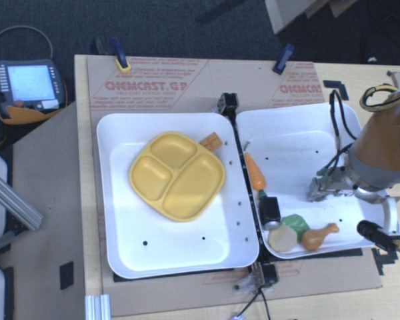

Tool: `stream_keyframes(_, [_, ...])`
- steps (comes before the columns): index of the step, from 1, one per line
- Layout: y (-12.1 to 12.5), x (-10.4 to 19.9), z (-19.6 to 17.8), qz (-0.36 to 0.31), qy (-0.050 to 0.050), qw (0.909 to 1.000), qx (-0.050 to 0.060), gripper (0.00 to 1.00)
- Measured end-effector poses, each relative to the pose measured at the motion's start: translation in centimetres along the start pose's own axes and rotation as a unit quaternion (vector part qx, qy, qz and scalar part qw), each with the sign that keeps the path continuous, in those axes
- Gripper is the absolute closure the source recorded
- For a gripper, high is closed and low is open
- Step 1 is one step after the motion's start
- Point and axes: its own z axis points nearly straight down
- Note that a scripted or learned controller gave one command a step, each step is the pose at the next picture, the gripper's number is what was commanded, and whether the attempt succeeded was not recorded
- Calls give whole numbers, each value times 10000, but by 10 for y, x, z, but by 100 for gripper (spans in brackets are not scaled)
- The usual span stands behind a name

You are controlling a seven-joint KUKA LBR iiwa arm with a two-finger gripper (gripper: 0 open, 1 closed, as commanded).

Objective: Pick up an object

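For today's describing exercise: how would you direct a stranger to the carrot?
Find the right bin, then its left wall beside the divider. The carrot lies there, above the black block: slim, orange and tapered, unlike the brown drumstick near the front.

Bench (87, 179): light wood-coloured board; top surface covered by a protective sheet printed with red lettering (147, 85). Sheet held at the far edge by two blue clamps, one left (120, 55), one right (283, 59). Two shallow white bins rest directly on it, side by side and touching along the middle: left bin (113, 199), right bin (293, 125). Black brackets sit at the seam, far end (228, 103) and near end (267, 274).
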Motion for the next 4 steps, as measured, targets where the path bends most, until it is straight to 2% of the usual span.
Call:
stream_keyframes(1, [5,-7,-45,-4,-14,10000,55,100])
stream_keyframes(3, [1,5,-154,-10,-16,10000,36,100])
stream_keyframes(4, [13,60,-148,-4,1,10000,74,100])
